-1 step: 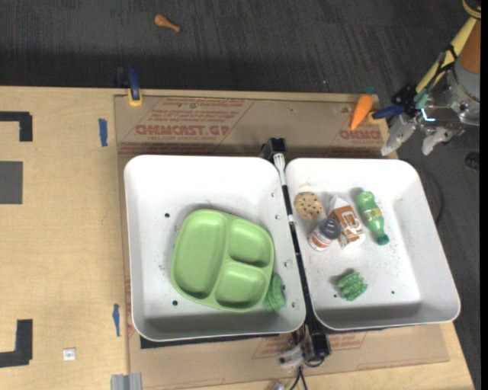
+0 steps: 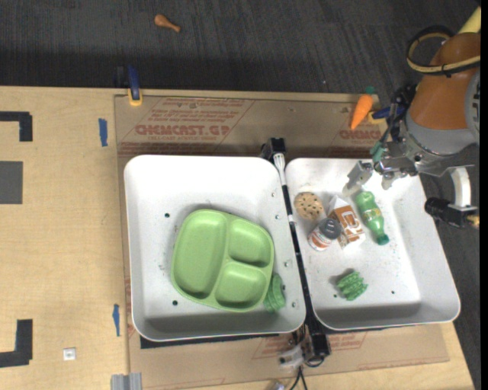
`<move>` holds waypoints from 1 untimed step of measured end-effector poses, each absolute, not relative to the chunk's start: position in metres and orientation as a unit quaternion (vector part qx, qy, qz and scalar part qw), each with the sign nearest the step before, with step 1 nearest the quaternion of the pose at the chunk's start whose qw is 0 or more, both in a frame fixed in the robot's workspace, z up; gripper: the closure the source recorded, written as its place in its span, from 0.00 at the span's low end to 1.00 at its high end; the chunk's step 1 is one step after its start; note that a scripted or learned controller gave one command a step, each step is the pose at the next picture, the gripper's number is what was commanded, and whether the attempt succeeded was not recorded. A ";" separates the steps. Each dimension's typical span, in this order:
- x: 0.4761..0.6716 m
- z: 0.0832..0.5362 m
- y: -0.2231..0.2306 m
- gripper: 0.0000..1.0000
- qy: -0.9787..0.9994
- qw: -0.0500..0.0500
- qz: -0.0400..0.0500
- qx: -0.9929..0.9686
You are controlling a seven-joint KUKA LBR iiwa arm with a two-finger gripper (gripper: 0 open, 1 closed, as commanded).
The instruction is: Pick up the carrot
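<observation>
Down at the near edge, a black clip (image 2: 311,346) sits at the seam where the two bins meet. Left bin (image 2: 145,228) carries a green divided tray (image 2: 223,259), which takes up the middle and near-right of it, with a small green scrap (image 2: 275,293) tucked against its right corner; bare white rim shows along the far and left sides. Right bin (image 2: 427,289) is busier at the far end: a cookie (image 2: 308,204), a small capped jar (image 2: 325,231), an orange-and-white carton (image 2: 348,222) and a green bottle (image 2: 371,216) all cluster together, touching or nearly so, while a green leafy piece (image 2: 351,284) lies alone nearer the front. Near-right of that bin is open floor.

And the carrot (image 2: 362,110)? Outside both bins, lying on the cardboard sheet (image 2: 191,126) beyond the right bin's far rim (close beside the arm's wrist). The gripper (image 2: 379,169) hangs over the far edge of the right bin, just above the bottle; I cannot tell how wide it stands.

Surface is pale wood (image 2: 61,228) with black tape marks on the left and blue tape tabs (image 2: 103,131). Red print on the cardboard reads roughly "CHEMCAST", blurred. Dark floor (image 2: 267,38) beyond holds a small orange scrap (image 2: 165,23).
</observation>
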State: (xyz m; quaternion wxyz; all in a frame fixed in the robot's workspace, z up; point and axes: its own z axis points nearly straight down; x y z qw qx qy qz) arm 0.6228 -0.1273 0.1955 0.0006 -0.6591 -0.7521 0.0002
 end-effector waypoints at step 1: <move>0.559 0.184 -0.079 0.00 -0.713 0.001 0.000 -0.701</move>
